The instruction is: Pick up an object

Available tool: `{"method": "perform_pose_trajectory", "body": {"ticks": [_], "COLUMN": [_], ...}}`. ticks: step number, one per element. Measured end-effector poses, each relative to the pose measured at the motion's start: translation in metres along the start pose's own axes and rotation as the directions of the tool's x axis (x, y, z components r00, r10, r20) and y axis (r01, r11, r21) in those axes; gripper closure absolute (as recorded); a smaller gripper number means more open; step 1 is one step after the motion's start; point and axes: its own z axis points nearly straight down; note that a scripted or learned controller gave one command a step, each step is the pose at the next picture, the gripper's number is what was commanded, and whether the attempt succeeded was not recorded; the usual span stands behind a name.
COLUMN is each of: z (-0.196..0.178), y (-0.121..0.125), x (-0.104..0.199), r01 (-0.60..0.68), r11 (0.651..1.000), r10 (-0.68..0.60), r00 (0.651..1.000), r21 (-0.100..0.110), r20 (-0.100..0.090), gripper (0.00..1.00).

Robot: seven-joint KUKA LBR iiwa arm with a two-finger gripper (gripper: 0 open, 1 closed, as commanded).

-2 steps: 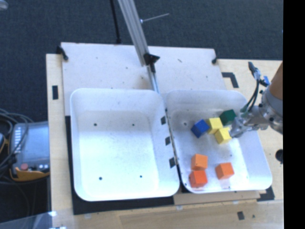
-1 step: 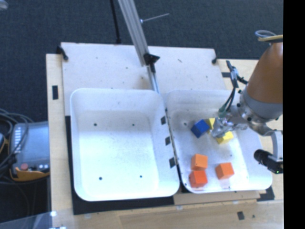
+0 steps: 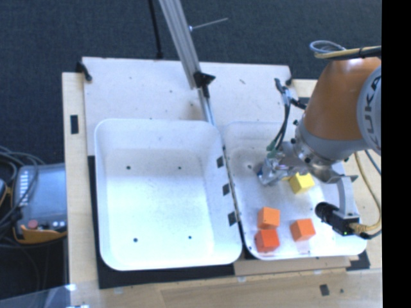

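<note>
Yellow block, corner-on, just beside pincer; 3 orange cubes below.

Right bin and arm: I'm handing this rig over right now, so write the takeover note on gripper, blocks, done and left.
Gripper: low inside the right bin, just left of the yellow block; whether it grips anything cannot be told.
Blocks: yellow block beside the gripper; three orange blocks lie near the bin's front edge. All are in the right bin.
Done: arm reached into the bin.
Left: get a confirmed grasp on one block and lift it.
</note>
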Motion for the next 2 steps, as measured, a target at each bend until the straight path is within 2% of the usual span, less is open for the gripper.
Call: {"method": "perform_pose_trajectory", "body": {"ticks": [1, 2], "z": [0.012, 0.011], "y": [-0.007, -0.019], "x": [0.06, 0.107], "r01": [-0.001, -0.001], "r11": [1.0, 1.0], "r10": [0.001, 0.001], "r00": [1.0, 1.0], "r21": [0.001, 0.003], "r20": [0.001, 0.0], "gripper": [1.0, 1.0]}}
